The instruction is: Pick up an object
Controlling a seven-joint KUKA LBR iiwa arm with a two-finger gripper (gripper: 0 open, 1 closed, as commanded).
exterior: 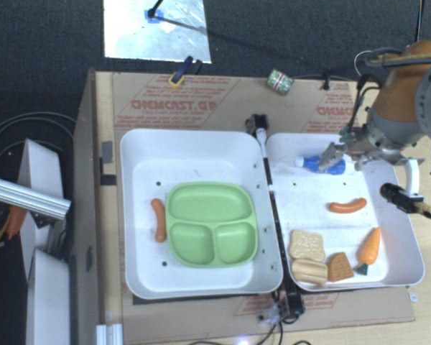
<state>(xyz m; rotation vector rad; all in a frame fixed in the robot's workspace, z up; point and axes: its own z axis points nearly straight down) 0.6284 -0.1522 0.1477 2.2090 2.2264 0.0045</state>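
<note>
Surface: I saw a brown cardboard-covered surface [201, 99] carrying both bins.
Left bin: the shallow white plastic bin on the left [140, 192] held a green three-compartment plate [212, 223], with an orange-red toy sausage [158, 220] lying just beside the plate's left edge.
Right bin: the shallow white plastic bin on the right [402, 264] held the rest of the toys.
Arm: the grey arm with its orange band [406, 85] reached in over the right bin's far right corner.
Claw: I had the claw [339, 153] low over the bin's far end, right at a blue and white toy object [322, 164]; I could not tell whether it was open or closed.
Toy food: a second orange-red sausage [347, 206] lay mid-bin; an orange carrot [369, 248], a pale bread slice [307, 245], a tan bread roll [309, 272] and a brown cracker-like piece [340, 266] sat along the near edge.
</note>
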